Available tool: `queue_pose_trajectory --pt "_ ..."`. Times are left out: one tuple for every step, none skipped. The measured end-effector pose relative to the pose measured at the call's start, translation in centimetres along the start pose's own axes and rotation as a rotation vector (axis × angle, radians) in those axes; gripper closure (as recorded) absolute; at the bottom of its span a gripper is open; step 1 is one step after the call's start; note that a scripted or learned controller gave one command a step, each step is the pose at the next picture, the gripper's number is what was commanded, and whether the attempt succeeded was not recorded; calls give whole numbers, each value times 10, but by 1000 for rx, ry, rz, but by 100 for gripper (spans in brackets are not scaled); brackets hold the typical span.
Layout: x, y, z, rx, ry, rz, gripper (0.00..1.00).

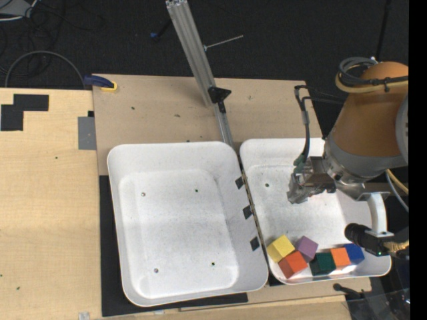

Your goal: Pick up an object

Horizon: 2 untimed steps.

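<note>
Several small blocks lie along the near edge of the right bin [280,153]: a yellow block [281,247], a red block [292,264], a purple block [307,247], a green block [323,263], an orange block [342,256] and a blue block [355,253]. My gripper [299,189] hangs over the middle of the right bin, up and away from the blocks, pointing down. I see nothing between its fingers.
The left bin [133,162] stands beside the right one, with black clips along the shared rim. A slanted aluminium rail [195,52] rises behind the bins. The wooden bench surrounds both bins.
</note>
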<state>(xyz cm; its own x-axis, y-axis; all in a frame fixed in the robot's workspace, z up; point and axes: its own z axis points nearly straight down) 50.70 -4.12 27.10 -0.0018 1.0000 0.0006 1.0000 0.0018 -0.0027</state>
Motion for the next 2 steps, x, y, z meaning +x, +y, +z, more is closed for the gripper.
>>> queue_pose_trajectory --pt "-1 0 -9 3 0 -2 100" --pt "-3 0 -18 6 0 -6 100"
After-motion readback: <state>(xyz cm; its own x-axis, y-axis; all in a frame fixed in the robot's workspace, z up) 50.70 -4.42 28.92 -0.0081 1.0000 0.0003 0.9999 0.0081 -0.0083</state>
